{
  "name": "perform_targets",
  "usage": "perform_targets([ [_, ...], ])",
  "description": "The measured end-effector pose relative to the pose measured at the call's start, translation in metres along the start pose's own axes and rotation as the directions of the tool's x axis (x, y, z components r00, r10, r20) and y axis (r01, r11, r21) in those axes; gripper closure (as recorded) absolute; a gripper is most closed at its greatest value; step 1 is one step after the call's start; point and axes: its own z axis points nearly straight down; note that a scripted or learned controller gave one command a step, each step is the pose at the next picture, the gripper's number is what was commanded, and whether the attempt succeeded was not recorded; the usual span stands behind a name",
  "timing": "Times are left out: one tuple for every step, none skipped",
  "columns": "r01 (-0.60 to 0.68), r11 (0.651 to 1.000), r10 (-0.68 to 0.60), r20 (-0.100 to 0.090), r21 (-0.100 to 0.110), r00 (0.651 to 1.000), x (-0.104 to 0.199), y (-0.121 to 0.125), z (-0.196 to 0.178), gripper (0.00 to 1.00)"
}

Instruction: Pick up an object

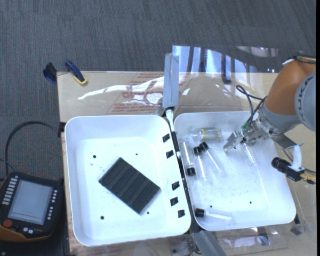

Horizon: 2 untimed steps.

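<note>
Tubes (202, 148) about five, pad (129, 185) one

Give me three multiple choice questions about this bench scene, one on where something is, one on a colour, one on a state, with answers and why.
1. Where does the dark ribbed slab lie?
A. In the left bin
B. In the right bin
C. On the floor

2. What colour is the band above the arm's wrist?
A. Blue
B. Orange
C. Green

3. How do the clear tubes in the right bin lie?
A. Standing upright in a rack
B. Stacked in the left bin
C. Lying flat, scattered on the bin floor

Answers:
1. A, the slab rests at a slant on the floor of the left bin.
2. B, an orange section sits just above the grey wrist.
3. C, several tubes with dark caps lie on their sides at different angles, with the gripper above them.
</note>
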Motion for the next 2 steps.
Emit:
perform_targets([
  [0.000, 1.000, 0.000, 0.000, 0.000, 1.000, -0.0001, 0.0000, 0.0000, 0.00],
  [0.014, 1.000, -0.014, 0.000, 0.000, 1.000, -0.0003, 0.0000, 0.0000, 0.00],
])
